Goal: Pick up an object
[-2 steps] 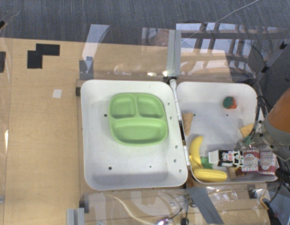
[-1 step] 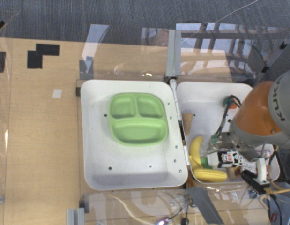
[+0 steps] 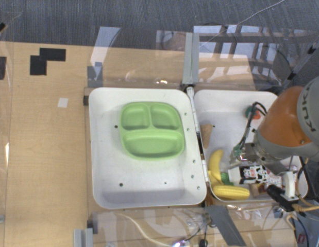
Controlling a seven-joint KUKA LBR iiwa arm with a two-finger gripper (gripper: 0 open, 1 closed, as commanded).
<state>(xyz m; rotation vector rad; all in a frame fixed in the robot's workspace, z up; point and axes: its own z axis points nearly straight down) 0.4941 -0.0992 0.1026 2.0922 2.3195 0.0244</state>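
The gripper, finger state undeterminable, sits low beside two bananas in the right bin; crowded fruit may cause a slip.

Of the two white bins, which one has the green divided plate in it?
The left bin. The green divided plate lies flat near its middle. The right bin, where the arm is reaching, holds two yellow bananas at its near-left corner instead.

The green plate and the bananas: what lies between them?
In the camera view, bare white bin floor, then the rims where both bins meet, lie between the green plate and the bananas.
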